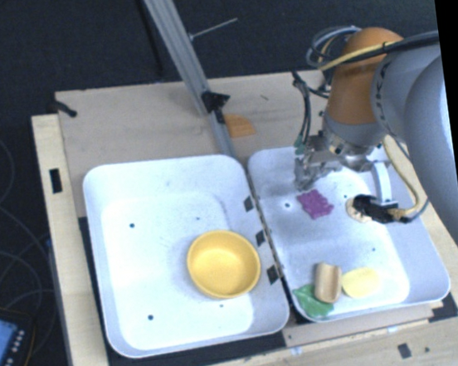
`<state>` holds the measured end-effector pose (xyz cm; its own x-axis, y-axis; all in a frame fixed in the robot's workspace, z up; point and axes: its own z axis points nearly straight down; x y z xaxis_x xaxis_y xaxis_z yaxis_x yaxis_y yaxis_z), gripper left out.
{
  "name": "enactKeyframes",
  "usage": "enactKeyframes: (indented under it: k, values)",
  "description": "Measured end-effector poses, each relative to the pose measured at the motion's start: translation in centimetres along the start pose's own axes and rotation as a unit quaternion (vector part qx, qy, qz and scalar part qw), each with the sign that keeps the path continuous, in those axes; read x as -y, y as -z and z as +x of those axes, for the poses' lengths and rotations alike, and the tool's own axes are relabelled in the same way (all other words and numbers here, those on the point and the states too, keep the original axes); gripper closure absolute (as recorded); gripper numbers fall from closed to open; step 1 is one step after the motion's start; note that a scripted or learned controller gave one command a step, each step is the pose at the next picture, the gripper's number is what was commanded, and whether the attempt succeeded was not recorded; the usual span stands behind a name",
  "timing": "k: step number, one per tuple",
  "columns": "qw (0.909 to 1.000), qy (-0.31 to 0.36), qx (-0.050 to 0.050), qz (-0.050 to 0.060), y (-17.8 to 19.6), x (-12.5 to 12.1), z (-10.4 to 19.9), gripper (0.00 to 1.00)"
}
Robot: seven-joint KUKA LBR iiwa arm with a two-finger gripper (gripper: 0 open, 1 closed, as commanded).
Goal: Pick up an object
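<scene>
My gripper (305, 178) hangs over the back of the right bin (417, 279), its tips just above and left of a small purple object (315, 203) lying on the bin floor. Nothing shows between the fingers. At the front of the same bin lie a tan cylinder (326, 281), a yellow lump (360, 283) to its right and a green piece (310, 301) partly under the cylinder. A yellow bowl (223, 263) sits upright in the left bin (119, 234), near its right wall.
A grey metal post (183, 58) slants up from behind the bins. An orange tag (239, 125) lies on the wooden bench behind them. The divider between the bins runs just left of the gripper.
</scene>
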<state>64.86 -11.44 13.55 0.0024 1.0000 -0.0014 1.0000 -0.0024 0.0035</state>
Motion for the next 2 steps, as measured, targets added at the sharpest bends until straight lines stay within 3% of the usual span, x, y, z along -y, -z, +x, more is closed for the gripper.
enactKeyframes:
  k: [2]
  values:
    - [1.0000, 0.004, 0.000, -0.003, 12.7, -1.5, 0.3, 1.00]
